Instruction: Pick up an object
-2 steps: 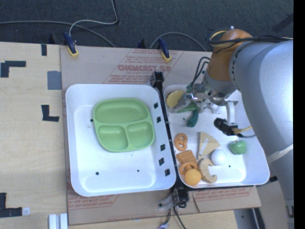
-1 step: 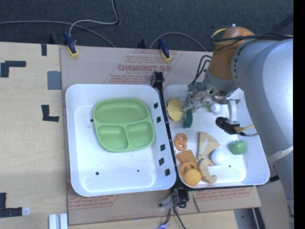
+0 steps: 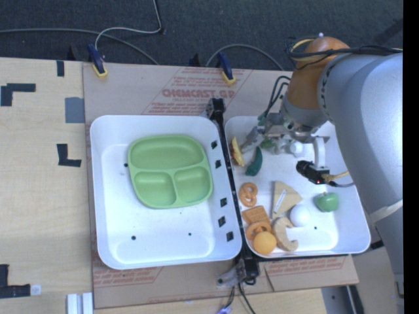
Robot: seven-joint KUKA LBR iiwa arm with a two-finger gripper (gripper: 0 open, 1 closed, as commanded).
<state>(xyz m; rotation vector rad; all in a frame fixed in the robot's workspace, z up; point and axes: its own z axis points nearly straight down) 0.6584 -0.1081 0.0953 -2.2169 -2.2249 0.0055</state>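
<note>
My gripper (image 3: 256, 139) hangs low over the far left part of the right bin (image 3: 350, 237), below the grey arm with its orange band (image 3: 313, 77). Just under it lie a dark green pickle-shaped piece (image 3: 254, 162) and a yellow banana piece (image 3: 236, 153) against the bin's left wall. I cannot tell whether either one is touched. Nearer the front lie a pretzel (image 3: 248, 193), a tan cracker (image 3: 256, 214), an orange ball (image 3: 264, 243), a cheese wedge (image 3: 285, 196), a white egg (image 3: 300, 215), a bread slice (image 3: 285, 234) and a small green fruit (image 3: 326, 202).
The left bin (image 3: 111, 227) holds a green divided plate (image 3: 170, 170). A black divider with clips (image 3: 222, 169) runs between the bins. The arm's large grey body (image 3: 373, 129) covers the right bin's far right side. Cables and blue clamps (image 3: 97, 61) lie behind the bins.
</note>
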